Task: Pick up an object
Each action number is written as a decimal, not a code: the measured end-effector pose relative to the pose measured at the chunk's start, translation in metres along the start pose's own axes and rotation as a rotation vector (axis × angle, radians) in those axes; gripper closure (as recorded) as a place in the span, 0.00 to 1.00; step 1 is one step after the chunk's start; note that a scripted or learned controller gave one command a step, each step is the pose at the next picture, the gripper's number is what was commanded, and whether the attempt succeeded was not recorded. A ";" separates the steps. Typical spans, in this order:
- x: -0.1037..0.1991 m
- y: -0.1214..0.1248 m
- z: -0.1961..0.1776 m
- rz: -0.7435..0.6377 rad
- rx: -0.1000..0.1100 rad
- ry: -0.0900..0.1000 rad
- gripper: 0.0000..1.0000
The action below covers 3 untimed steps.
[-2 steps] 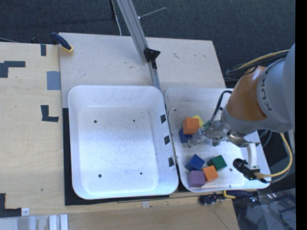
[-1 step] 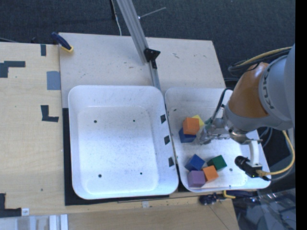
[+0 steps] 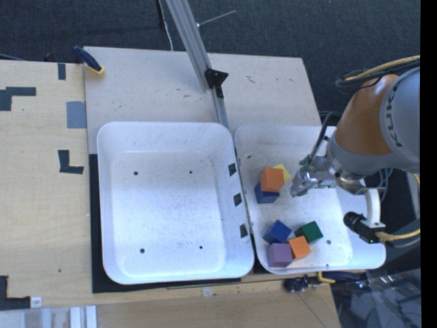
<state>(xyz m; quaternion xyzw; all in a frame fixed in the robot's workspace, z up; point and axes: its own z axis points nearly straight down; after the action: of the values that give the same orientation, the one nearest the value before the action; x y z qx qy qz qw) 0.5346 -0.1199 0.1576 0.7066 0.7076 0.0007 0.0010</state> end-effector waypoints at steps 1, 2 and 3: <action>0.004 0.006 -0.062 -0.001 -0.003 -0.001 1.00; 0.002 0.016 -0.110 -0.001 -0.002 -0.001 1.00; 0.051 0.019 -0.108 -0.004 0.004 0.001 1.00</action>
<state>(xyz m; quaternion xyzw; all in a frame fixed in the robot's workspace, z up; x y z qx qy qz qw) 0.5535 -0.0691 0.2654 0.7050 0.7092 -0.0001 -0.0007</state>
